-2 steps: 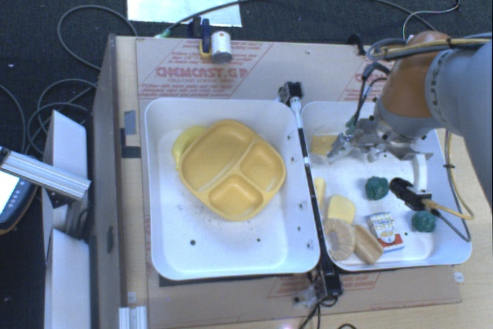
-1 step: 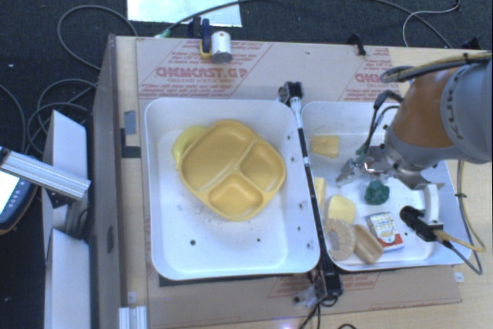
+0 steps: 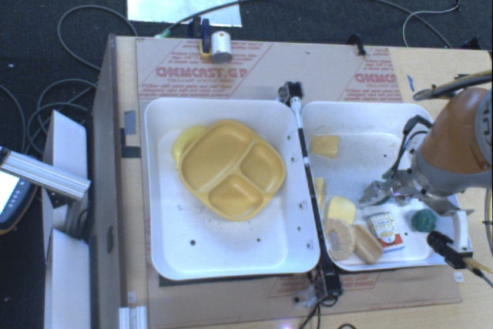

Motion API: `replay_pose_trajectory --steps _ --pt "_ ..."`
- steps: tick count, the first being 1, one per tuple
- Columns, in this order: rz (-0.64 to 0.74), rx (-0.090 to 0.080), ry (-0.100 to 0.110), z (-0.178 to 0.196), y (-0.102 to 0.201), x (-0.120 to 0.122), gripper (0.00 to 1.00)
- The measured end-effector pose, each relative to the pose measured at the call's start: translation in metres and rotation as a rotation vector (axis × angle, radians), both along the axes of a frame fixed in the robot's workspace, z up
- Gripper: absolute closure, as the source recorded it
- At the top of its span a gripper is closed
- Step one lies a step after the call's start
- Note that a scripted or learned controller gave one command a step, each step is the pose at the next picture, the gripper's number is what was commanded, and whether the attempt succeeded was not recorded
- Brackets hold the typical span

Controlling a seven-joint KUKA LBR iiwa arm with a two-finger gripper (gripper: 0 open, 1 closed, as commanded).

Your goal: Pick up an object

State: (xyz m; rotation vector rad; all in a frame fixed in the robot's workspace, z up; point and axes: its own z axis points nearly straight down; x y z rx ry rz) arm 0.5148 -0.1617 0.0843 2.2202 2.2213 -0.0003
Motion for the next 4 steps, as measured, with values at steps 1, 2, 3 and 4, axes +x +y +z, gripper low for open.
replay_pose_trajectory --steps 1,2,3,4 --pt "0.001 0.0 -0.004 0.011 0.001 0.002 1.0" --pt "0.002 0.0 -0.003 0.043 -0.011 0.047 1.0" --pt "0.001 0.0 -0.001 0.064 -0.015 0.015 1.0" --pt "0.001 0.0 -0.001 0.064 -0.015 0.015 0.0"
